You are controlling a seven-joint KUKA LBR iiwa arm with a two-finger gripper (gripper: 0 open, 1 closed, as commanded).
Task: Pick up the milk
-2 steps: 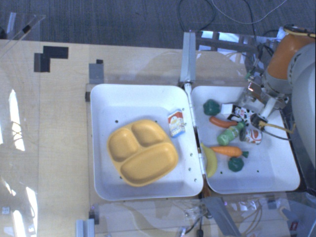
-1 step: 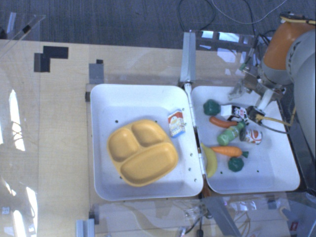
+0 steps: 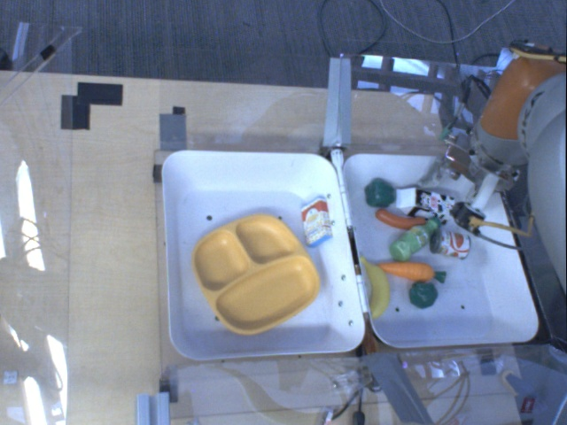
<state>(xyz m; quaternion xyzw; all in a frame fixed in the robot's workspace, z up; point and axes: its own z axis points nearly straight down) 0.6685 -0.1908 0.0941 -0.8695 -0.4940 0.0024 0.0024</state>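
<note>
Right, milk carton (image 3: 316,221) lies in the left bin (image 3: 177,237), up against its right wall, just right of the yellow divided plate (image 3: 255,273). Gripper (image 3: 454,204) hangs over the right bin (image 3: 496,317) near its far edge, above a black-and-white item (image 3: 431,202); finger state can't be told. Two carrots (image 3: 400,220), a green bottle (image 3: 415,242), a banana (image 3: 377,288) sit nearby.

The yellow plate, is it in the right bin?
No, the yellow plate lies in the left bin, beside a small carton.
</note>
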